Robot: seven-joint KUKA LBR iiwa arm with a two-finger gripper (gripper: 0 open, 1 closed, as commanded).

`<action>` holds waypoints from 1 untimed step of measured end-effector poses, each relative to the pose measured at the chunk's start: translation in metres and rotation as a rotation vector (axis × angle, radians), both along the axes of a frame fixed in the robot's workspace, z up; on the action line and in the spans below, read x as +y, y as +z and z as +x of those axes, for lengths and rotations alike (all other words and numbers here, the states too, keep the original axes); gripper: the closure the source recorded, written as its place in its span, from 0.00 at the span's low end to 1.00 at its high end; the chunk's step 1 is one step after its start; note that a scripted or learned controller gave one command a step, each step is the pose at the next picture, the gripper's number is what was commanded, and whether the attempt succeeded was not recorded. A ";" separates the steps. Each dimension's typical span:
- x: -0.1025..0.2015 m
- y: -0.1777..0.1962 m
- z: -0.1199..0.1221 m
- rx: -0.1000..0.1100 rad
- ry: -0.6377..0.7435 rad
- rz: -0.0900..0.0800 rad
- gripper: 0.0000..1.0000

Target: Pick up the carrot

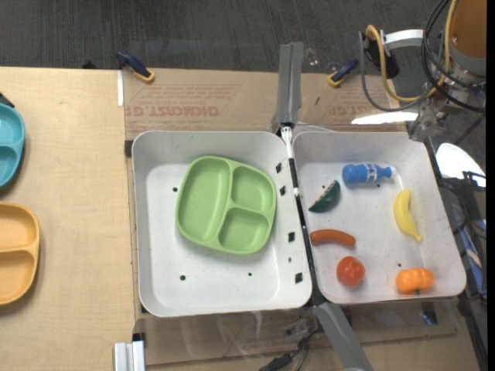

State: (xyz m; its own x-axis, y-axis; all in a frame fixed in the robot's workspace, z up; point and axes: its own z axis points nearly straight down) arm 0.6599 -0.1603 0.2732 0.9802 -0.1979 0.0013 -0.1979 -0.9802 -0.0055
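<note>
The carrot [332, 239], a long orange-red piece, lies on its side in the right bin [441, 207], near that bin's left wall and towards the front. It touches nothing else. Part of the arm [470, 22], with its orange band and looped cables, stands beyond the right bin's far right corner, well away from the carrot.
Around the carrot in the right bin lie a red tomato [350, 270], an orange pumpkin-like toy [414, 280], a yellow banana [404, 215], a watermelon slice [326, 196] and a blue bottle [366, 174]. A green divided plate [227, 205] fills the left bin [155, 269]. Teal [9, 153] and orange [15, 253] plates lie far left.
</note>
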 end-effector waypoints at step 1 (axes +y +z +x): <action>-0.044 0.017 0.000 -0.002 -0.001 0.001 1.00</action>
State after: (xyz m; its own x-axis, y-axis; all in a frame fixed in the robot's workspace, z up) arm 0.6601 -0.2048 0.2907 0.9799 -0.1994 0.0027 -0.1993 -0.9799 -0.0067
